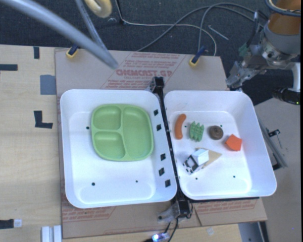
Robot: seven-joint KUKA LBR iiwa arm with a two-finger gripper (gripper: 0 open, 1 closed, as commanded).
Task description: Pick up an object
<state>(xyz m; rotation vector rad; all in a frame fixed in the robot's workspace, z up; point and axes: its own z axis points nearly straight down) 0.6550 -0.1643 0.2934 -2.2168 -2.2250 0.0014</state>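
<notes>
Left bin (76, 185): green divided plate (122, 132), centre. Right bin (242, 185): paper wedge (202, 159) near front edge, orange sausage (179, 126), orange block (234, 142), green piece (195, 130), brown knob (215, 132). Gripper (237, 77) off its back-right corner, grip state unclear, nothing visibly held. Step: approach. Next: swing over a piece, descend.

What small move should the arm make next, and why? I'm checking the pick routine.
Probably swing the gripper in over the right bin and down toward the orange block. It hangs outside the bin's far corner, and that block lies nearest, apart from the other pieces.
</notes>
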